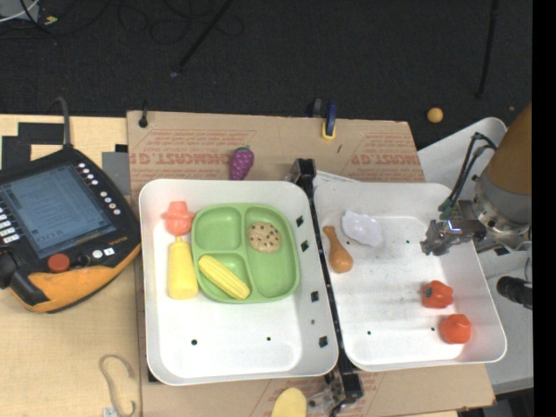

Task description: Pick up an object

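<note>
Fingers [432, 243]: too dark and small to tell whether they're spread or pressed together; nothing visibly sits between them. Gripper [437, 240] hangs over the right bin's [391, 354] right side, arm reaching in from the right edge.

Nearest me, below the bins: yellow lemon-like piece [289, 401] on the cardboard, metal hook [120, 380] on the bench to the left.

Right bin, near corner: two red tomato-like pieces, one [454, 327] close to the front rim, the other [437, 294] just behind it, apart from each other. Both lie below the gripper and clear of it. Farther in: brown drumstick-shaped piece [337, 249] by the left wall, white crumpled piece [362, 228] just beside it on the right.

Left bin [226, 354]: green divided plate [271, 276] with corn cob [224, 277] in the near-left compartment, cookie [263, 236] in the far-right one. Yellow bottle-shaped piece [181, 269] just left of the plate, pink piece [176, 218] behind that.

Beyond the bins: purple grapes [241, 162] on the cardboard, clamp [329, 120] at its back edge, small orange ball [434, 115] on the dark floor. Teach pendant [61, 220] sits well left.
</note>
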